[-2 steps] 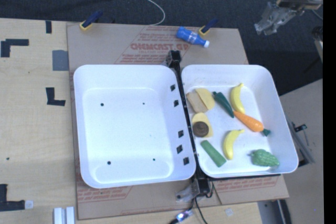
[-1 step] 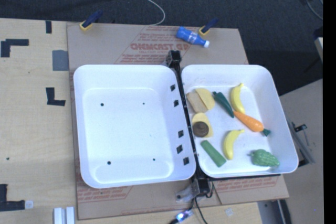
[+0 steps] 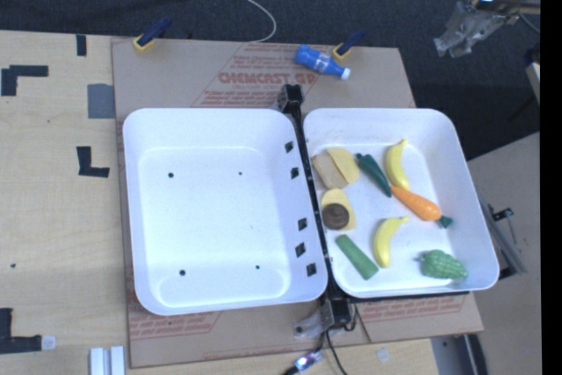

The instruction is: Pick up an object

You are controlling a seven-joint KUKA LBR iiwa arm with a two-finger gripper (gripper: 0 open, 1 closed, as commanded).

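Claw [image 3: 464, 29], finger state unclear, hangs off the counter's top-right, well apart from the right bin [image 3: 457, 145] w/ toy food; the carrot [image 3: 416, 205] looks the best pick, approached from above, as two bananas [image 3: 398, 162] [image 3: 386, 240] lie just beside it, left bin [image 3: 140, 132] bare.

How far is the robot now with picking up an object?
Nothing looks done yet. The gripper hangs high at the upper right, outside the bins, with nothing visible in it. The carrot, both bananas and the other toy foods lie in the right bin. The whole pick remains.
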